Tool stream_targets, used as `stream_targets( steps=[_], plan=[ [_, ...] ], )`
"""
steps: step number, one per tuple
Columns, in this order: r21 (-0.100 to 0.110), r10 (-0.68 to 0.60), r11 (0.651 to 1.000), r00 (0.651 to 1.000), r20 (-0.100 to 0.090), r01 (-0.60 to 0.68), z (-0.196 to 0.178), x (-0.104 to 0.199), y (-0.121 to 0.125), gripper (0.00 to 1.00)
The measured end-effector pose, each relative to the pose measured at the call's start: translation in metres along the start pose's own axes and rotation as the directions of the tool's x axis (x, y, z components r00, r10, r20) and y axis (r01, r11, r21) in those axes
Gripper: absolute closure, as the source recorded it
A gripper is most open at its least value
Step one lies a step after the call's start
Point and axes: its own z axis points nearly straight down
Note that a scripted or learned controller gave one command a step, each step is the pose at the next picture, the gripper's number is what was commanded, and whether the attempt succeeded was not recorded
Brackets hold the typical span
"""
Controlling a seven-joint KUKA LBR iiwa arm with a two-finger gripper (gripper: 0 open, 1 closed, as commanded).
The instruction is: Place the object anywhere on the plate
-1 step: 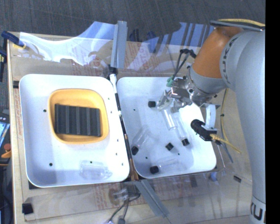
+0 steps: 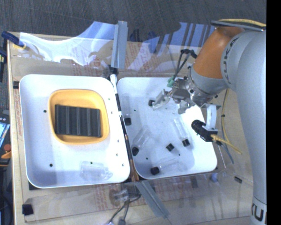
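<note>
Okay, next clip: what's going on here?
A grey arm with an orange band reaches in from the right, its gripper over the upper part of the right bin. That bin holds several clear plastic vials with dark caps. The left bin holds a yellow plate with a dark ridged insert and one clear item near its front edge. Nothing lies on the plate's yellow rim.

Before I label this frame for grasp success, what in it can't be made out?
- Gripper over the right bin: the jaws' state is lost in clutter and glare.
- Clear tubes with black caps in that bin: too faint against the white to count.
- Clear item in the left bin below the yellow plate: its shape is washed out.
- Arm: cut off at the right.
</note>
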Motion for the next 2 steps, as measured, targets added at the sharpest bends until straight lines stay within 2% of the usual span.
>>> stream_targets(
  steps=[1, 2],
  plan=[
    [-0.003, -0.313, 0.95, 0.95, 0.003, 0.313, 0.022, 0.079, 0.03, 0.0],
    [-0.003, -0.322, 0.947, 0.947, 0.003, 0.322, 0.007, 0.144, 0.048, 0.0]
  ],
)
